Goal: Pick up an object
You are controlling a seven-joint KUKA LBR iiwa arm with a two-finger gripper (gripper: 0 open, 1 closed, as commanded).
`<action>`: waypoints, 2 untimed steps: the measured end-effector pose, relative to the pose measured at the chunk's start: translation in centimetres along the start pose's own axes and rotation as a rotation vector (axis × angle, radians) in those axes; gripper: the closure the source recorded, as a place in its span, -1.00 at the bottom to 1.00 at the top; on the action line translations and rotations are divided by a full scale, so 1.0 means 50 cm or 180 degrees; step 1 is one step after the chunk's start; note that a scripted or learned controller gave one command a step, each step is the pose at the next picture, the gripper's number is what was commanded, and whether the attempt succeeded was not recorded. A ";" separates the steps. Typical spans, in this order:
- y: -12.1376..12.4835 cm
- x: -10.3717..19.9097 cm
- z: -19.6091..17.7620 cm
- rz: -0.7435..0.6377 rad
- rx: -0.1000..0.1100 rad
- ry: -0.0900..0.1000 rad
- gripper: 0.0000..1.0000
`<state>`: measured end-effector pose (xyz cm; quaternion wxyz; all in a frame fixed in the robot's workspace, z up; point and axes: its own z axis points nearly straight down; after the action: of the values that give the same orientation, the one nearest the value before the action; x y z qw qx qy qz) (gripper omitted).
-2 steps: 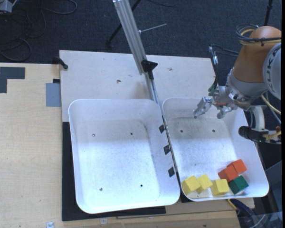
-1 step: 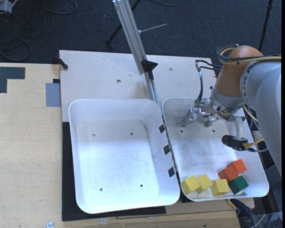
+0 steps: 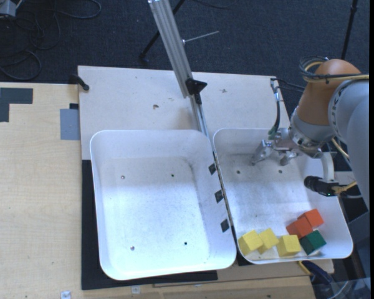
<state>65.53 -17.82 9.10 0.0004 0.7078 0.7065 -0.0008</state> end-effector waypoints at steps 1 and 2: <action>-0.143 0.115 -0.052 -0.0005 0.0022 0.0019 -1.00; -0.049 0.036 0.003 0.0001 -0.0002 0.0001 -1.00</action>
<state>63.07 -16.01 8.93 0.0005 0.7079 0.7063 -0.0004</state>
